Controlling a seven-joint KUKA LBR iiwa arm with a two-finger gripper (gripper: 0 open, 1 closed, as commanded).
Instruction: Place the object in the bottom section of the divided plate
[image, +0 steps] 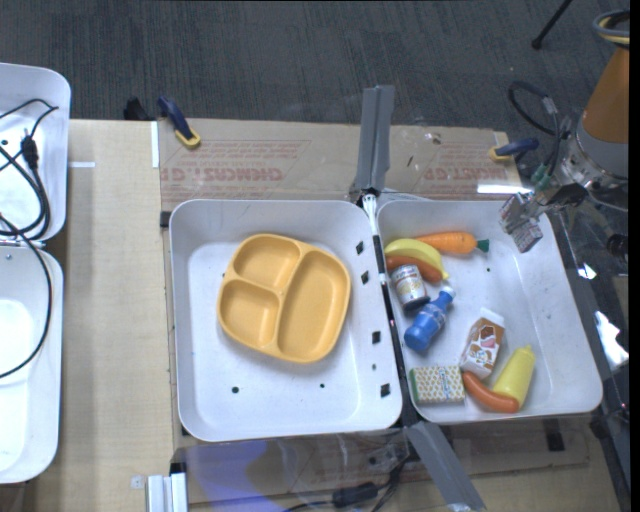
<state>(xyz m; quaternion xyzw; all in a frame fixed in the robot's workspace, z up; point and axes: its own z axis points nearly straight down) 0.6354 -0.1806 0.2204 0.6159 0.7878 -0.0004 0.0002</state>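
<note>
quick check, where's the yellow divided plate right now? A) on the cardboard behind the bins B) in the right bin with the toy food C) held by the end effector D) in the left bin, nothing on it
D: the yellow divided plate lies in the left bin with all three sections bare, while the banana, carrot and blue bottle sit in the right bin.

Yellow divided plate (285, 297) sits in left bin (200, 390); pincer (522, 222) hovers over right bin's (570, 330) far corner, near carrot (447, 242) and banana (415, 254).
</note>
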